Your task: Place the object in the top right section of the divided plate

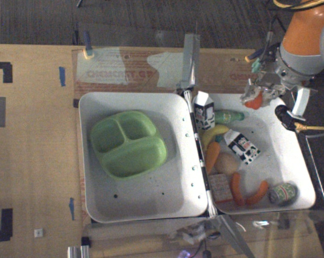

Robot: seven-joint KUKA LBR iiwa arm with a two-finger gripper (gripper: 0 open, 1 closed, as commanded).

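The pale green divided plastic plate (128,143) lies tilted in the left shallow white bin (92,198) on the bench. The claw (257,97) hangs over the far edge of the right white bin (301,160) — a small reddish object (252,101) sits at its tip, though whether the claw is clenched on it I cannot tell. Below lie a black-and-white milk carton (204,110), a yellow banana (213,135) and an orange carrot (212,156) — all well apart from the plate.

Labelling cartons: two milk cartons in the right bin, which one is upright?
The milk carton against the bin divider, at the right bin's top left corner, stands upright. The other carton, mid-bin, lies flat and skewed.
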